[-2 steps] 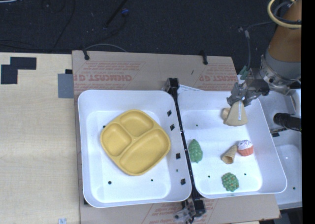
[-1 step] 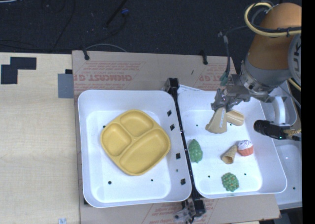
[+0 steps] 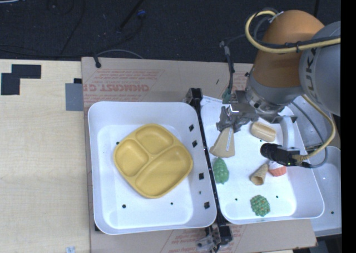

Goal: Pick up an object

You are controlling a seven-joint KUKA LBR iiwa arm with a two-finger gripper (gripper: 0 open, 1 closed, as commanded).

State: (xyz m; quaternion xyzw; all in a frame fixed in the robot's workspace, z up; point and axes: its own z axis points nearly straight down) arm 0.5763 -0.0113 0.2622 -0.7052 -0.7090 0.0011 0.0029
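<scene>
My gripper hangs over the upper left of the right bin. Directly below it lies a tan wedge, whose narrow top reaches up to the gripper. The view does not show whether the wedge is gripped. Also in this bin are a pale beige block, a tan cone, a small red piece, a dark green lump and a bumpy green piece.
The left bin holds a yellow divided plate. A black divider runs between the two bins. The arm's grey and orange body covers the right bin's upper right corner.
</scene>
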